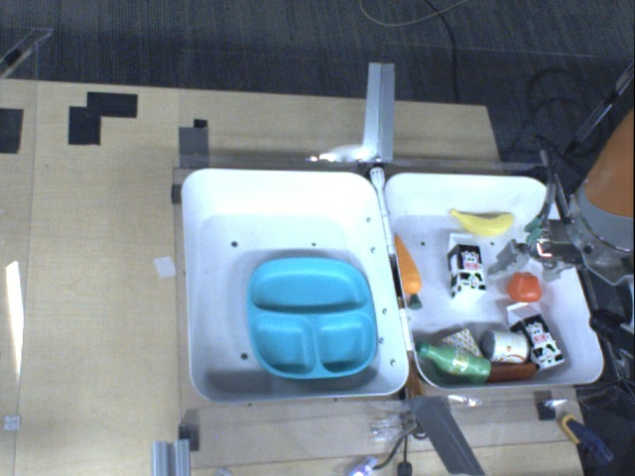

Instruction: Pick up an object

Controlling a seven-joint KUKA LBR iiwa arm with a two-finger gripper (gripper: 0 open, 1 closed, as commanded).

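My gripper [528,250] hangs over the right side of the right bin [585,363], just above and beside a small orange-red ball [525,288]. A yellow banana [482,222] lies to its upper left. A cow-print carton [465,268] stands left of the ball, and a second cow-print carton [537,337] lies near the bin's front right. An orange carrot [407,267] rests along the left wall. At the front lie a green bottle [454,361], a small can [506,345] and a dark red item [508,371]. Nothing shows held in the gripper.
The left bin [213,226] holds a blue compartment plate [312,314]. A metal post [380,112] rises behind the wall between the bins. The grey arm with its orange band [609,172] enters from the right, above the right bin's edge.
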